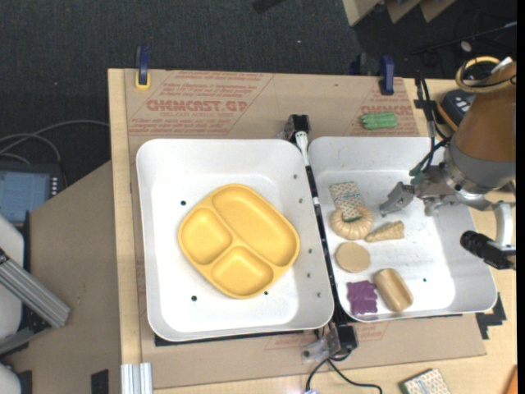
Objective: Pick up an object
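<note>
The right bin (459, 294) holds several toy foods: a checkered wafer (345, 194), a ring-shaped bagel (351, 223), a pale cone-shaped piece (385, 232), a round tan cookie (353, 258), a purple piece (362, 296) and a tan bread roll (393, 290). My gripper (410, 205) hangs over the upper middle of this bin, just above and right of the cone-shaped piece. Its fingers are spread open and nothing sits between them. The arm's grey and orange wrist (484, 138) comes in from the right.
The left bin (164, 171) carries a yellow divided plate (238, 240). A green object (379, 121) lies on the cardboard bench behind the right bin. Blue clamps (143, 76) (385, 79) stand at the bench's back edge.
</note>
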